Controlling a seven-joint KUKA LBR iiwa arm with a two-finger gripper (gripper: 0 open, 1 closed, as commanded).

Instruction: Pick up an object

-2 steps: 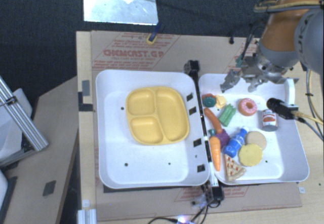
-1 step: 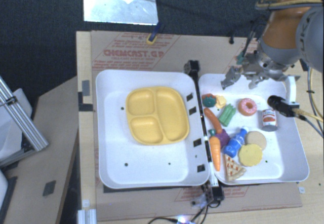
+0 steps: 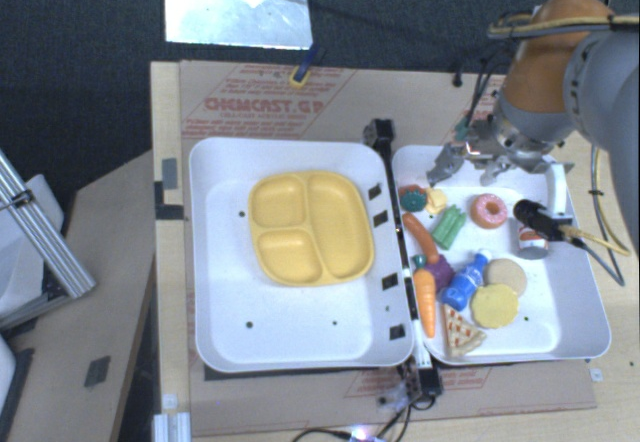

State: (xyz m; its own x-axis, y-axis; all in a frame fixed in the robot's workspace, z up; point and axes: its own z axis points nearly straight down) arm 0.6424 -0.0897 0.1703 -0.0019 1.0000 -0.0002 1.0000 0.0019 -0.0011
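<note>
Below the open, empty gripper [image 3: 468, 170], green cucumber [image 3: 448, 227], long axis slanting toward upper right.

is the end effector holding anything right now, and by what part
Nothing is held. The end effector hovers open over the far edge of the right bin, with no object between its fingers; the pink donut and other toys lie untouched.

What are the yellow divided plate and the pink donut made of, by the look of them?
The yellow divided plate looks like moulded plastic: one even colour, smooth matte surface, rounded compartment ridges. The pink donut seems to be toy plastic or rubber, uniformly coloured with a slight sheen; which of the two, the view leaves open.
</note>
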